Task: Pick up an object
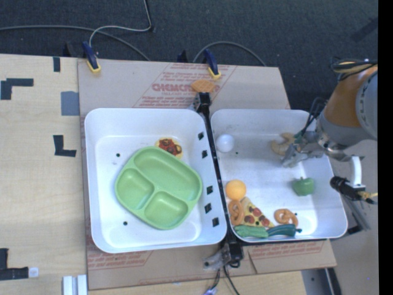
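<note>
My gripper [293, 154] is low in the right bin [264, 117], near its right wall, on the grey arm with the orange band [349, 98]. Its tip sits just right of and below a tan toy piece [282, 144], touching or nearly touching it. A green block [303, 186] lies a little below the gripper, apart from it. Further left are a white ball [225, 142] and an orange ball [236, 189]. Along the bin's front edge lie a pizza slice [247, 213], a pretzel [284, 216] and a long green and teal toy [269, 230].
The left bin [98, 165] holds a green divided plate [159, 186] and a small red and yellow toy [169, 145] behind it. A black divider with clips [212, 165] runs between the bins. Cables and clamps lie along the cardboard's far edge.
</note>
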Controlling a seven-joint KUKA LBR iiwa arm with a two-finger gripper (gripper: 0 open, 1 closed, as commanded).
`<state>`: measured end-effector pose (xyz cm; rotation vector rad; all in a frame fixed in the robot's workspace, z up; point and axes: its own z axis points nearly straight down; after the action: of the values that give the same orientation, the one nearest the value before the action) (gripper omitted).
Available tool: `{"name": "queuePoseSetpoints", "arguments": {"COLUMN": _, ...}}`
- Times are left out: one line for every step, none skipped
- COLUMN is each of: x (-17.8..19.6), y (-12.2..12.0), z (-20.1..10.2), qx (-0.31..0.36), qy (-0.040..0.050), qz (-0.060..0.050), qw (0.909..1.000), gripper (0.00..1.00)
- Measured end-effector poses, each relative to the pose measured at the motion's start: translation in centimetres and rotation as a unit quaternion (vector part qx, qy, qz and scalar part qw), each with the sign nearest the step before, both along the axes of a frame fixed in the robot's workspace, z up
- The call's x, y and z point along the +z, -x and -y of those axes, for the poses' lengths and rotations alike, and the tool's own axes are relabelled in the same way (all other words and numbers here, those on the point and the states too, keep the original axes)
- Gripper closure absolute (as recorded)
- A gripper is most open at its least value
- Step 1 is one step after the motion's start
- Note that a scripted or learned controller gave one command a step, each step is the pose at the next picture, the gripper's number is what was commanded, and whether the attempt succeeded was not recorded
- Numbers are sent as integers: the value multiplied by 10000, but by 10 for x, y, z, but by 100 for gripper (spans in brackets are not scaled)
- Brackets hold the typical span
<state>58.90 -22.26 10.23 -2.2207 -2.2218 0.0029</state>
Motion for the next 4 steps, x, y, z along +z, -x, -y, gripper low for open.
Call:
{"name": "queuePoseSetpoints", "arguments": {"x": -15, "y": -18, "z": 1, "qx": 7, "qy": 0, "qz": 14, "qw": 10000, "gripper": 100}}
{"name": "queuePoseSetpoints", "arguments": {"x": -14, "y": -13, "z": 1, "qx": 10, "qy": 17, "qz": 55, "qw": 10000, "gripper": 100}}
{"name": "queuePoseSetpoints", "arguments": {"x": -1, "y": -8, "z": 1, "qx": 4, "qy": -2, "qz": 5, "qw": 10000, "gripper": 100}}
{"name": "queuePoseSetpoints", "arguments": {"x": -14, "y": 2, "z": 1, "qx": 7, "qy": 6, "qz": 42, "qw": 10000, "gripper": 100}}
